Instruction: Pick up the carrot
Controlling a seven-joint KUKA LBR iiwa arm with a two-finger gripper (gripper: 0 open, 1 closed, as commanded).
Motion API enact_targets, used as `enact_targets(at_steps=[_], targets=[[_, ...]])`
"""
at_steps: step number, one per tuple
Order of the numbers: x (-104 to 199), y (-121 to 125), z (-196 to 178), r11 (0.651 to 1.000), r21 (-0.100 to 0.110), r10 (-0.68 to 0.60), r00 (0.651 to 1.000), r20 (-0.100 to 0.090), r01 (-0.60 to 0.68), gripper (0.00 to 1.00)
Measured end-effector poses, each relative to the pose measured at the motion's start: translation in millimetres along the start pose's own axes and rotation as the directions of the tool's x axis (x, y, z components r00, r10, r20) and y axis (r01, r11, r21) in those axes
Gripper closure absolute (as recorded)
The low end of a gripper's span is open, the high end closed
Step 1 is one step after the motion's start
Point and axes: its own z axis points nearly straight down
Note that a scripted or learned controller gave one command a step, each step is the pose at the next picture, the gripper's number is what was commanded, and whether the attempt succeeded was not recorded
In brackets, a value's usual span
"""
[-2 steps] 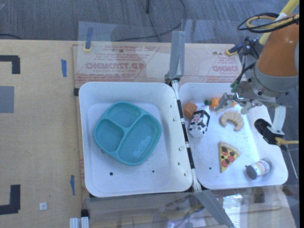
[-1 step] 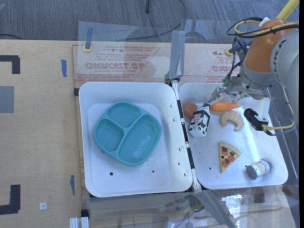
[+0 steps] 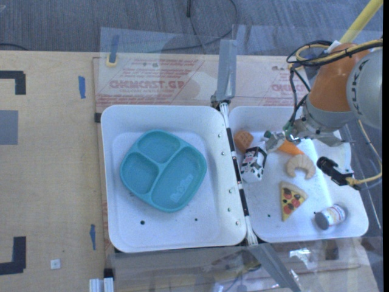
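The carrot (image 3: 290,148) is being seen lying slantwise, pointing lower right, beside the gripper (image 3: 281,140); its grip cannot be told.

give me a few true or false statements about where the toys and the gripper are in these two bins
1. The teal divided plate lies in the left bin. True.
2. The pizza slice rests on that plate. False: it lies in the right bin.
3. The gripper is over the right bin, at the carrot. True.
4. The croissant sits in the left bin. False: it is in the right bin, beside the carrot.
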Motion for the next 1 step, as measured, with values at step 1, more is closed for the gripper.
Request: enact_targets(at_steps=[1], targets=[[-2.2,1.4,-12.5,1.0,-0.007,0.004,1.0,0.003,-0.004,1.0]])
